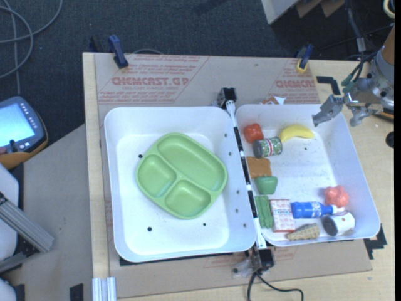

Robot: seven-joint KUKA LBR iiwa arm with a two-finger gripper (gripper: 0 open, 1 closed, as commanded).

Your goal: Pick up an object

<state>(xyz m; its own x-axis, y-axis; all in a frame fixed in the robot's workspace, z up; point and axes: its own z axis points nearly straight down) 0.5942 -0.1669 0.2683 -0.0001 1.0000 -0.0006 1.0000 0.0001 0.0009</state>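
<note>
The fingers (341, 108) hang over the far right corner of the right-hand shallow white bin (360, 168).

They are spread apart with nothing between them. The curved yellow toy banana (296, 132) is the nearest thing. It lies in the bin just to the left of the fingers and a little nearer the front, with its long side running left to right.

The grey metal arm enters at the upper right edge, its wrist angled down and leftward. Its two-finger metal gripper (342, 109) hangs at the far right, two grey fingers (326, 111) spread apart with nothing between them.
</note>
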